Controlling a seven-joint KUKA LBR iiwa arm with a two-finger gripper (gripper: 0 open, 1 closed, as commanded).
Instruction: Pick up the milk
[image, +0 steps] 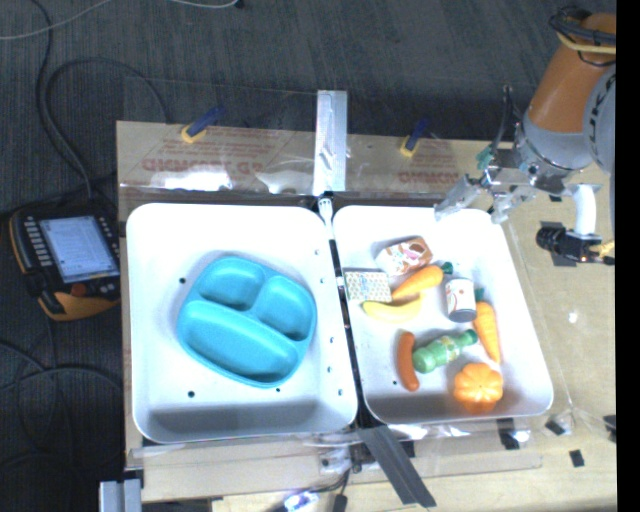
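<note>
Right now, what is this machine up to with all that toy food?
A grey and orange robot arm reaches in from the right, its gripper hovering over the back edge of the right bin. Its job is to pick up the milk, a small carton lying near the bin's back among carrots, a banana, a green bottle and a pumpkin. The left bin holds a blue tray.
</note>
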